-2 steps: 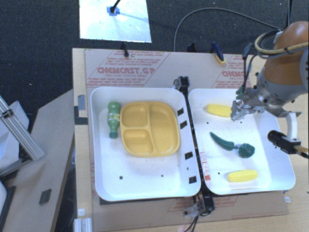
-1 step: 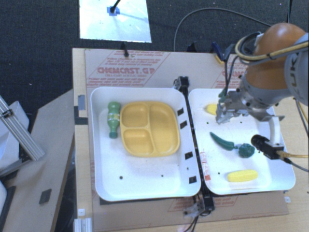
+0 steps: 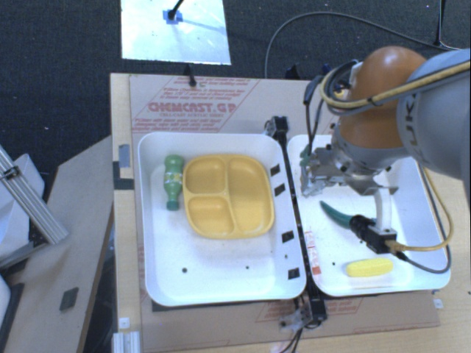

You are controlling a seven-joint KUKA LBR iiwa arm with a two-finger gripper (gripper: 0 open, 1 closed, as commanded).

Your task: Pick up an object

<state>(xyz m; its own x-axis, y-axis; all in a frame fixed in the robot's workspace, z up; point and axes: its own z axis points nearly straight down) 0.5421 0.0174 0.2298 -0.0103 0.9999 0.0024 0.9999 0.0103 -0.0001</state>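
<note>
Two fingers [image 3: 307, 184] hang over the right bin [image 3: 419, 271]; how far open, I cannot tell

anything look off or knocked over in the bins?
Nothing stands out. Left bin: green bottle lying flat beside the yellow divided plate. Right bin: yellow piece and teal object lying loose, with the gripper over its left edge.
</note>
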